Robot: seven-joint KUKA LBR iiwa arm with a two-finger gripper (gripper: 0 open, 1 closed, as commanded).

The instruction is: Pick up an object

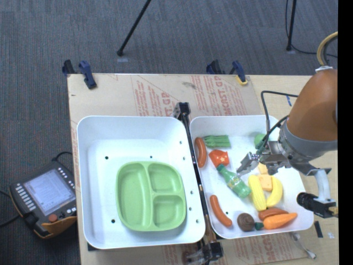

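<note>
**Gripper poised over the toy food**

In the right white bin (pixel 231 127), the metal two-finger gripper (pixel 246 165) hangs with its fingers spread, nothing between them. Just below lies a green plastic toy bottle (pixel 234 182), left of a yellow plastic corn cob (pixel 257 192). The bottle looks light, rigid and smooth, likely slippery; its wider body toward lower right seems a safer hold than the narrow neck.

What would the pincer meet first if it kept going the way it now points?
Probably the green bottle: the pincer points left and down toward it in the right bin. Depth is unclear.
</note>
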